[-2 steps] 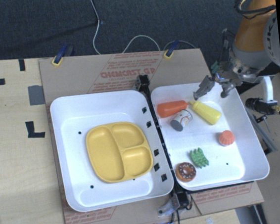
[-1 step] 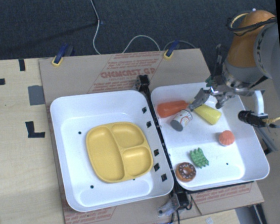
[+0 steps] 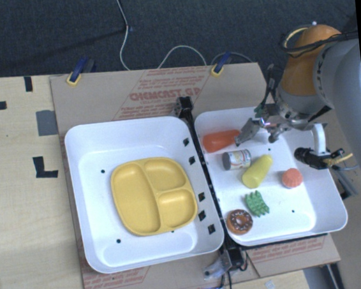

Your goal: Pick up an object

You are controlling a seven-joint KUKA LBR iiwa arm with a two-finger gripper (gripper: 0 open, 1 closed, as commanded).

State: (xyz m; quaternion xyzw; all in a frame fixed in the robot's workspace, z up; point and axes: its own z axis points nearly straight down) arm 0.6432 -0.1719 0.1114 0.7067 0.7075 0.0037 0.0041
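Note:
My gripper point(image 3: 256, 136) hangs over the back of the right bin point(image 3: 323, 218), open, with its two fingers spread and nothing between them. Just below it lie a small silver can point(image 3: 236, 160) on its side and a yellow pear-shaped piece point(image 3: 256, 172). To the gripper's left, an orange carrot-like piece point(image 3: 220, 140) rests by the bin's left wall. Farther forward sit a red-orange ball point(image 3: 292, 177), a green ridged piece point(image 3: 257, 203) and a brown doughnut point(image 3: 239, 221).
The left bin point(image 3: 85, 150) holds a yellow divided plate point(image 3: 154, 195). Black clips point(image 3: 201, 190) run along the divider between the bins. A black fitting point(image 3: 313, 157) with cables juts over the right bin's right rim. The grey arm point(image 3: 328, 80) fills the right side.

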